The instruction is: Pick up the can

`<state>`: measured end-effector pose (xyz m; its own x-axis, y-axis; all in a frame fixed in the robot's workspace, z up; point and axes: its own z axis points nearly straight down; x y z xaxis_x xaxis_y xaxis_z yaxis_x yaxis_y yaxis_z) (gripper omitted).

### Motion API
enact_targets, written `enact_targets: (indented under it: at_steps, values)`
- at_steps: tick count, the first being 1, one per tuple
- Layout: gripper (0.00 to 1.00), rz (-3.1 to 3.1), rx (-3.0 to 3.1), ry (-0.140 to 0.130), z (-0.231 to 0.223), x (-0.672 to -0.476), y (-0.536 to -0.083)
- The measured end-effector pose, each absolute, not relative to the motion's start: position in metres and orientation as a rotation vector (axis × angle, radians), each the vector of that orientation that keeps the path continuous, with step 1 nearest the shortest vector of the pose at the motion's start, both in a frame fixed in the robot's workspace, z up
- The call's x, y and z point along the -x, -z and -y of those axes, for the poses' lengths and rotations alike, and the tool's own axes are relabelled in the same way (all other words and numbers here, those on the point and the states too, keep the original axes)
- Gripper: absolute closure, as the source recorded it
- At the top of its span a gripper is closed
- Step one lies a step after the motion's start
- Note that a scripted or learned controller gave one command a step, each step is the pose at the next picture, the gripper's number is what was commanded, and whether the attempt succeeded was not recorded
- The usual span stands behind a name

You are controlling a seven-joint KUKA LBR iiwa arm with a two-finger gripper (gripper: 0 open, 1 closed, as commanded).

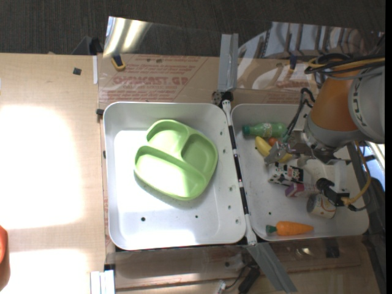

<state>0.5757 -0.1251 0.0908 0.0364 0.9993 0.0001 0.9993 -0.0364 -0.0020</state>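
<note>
The gripper hangs low in the right bin, just to the right of the banana and perhaps touching it. Whether it is spread or closed cannot be made out from this angle, and nothing can be seen held in it.

The can is, as best I can judge, the black-and-white printed thing lying on its side just below and right of the banana. A purple piece lies against its lower end. A pale round thing farther below and right of the banana, partly behind the arm's cable, could be mistaken for it. The green bottle lies just above the banana, and the carrot lies well below it, near the bin's front wall.

The step in hand looks like lining up over the can. To do it well, the gripper should shift away from the banana and centre over the can's middle. It should close across the short, round width, not along the length. Descending straight would avoid nudging the banana or the purple piece, since a can on its side is likely to roll.
</note>
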Motion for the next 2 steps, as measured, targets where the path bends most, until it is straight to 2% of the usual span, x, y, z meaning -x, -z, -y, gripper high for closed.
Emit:
enact_targets:
  at_steps: [1, 2]
  values:
    - [0.0, 2.119, 2.312, -0.011, 0.149, -0.657, -0.089]
    - [0.0, 2.179, 2.262, -0.002, 0.109, -0.589, -0.092]
